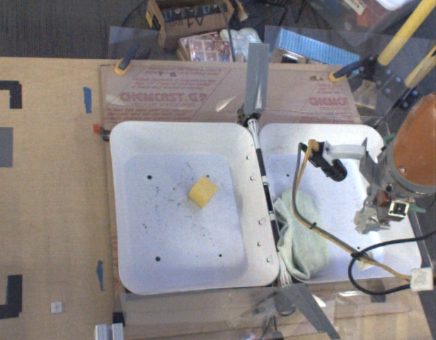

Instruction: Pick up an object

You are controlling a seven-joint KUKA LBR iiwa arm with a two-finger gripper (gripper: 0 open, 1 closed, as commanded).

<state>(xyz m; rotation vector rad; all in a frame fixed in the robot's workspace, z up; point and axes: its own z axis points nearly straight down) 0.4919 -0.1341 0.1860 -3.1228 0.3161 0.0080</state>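
We see gripper (374, 217) over right bin (345, 137), fingers blurred; we cannot tell jaw state. Cloth (301, 236) bunched near divider. Yellow block (202, 191) in left bin (133, 147).

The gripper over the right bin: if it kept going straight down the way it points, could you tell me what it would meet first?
Most likely the bare white floor of the right bin. The gripper hangs beside the pale green cloth, apart from it, though depth is hard to judge from this slant.
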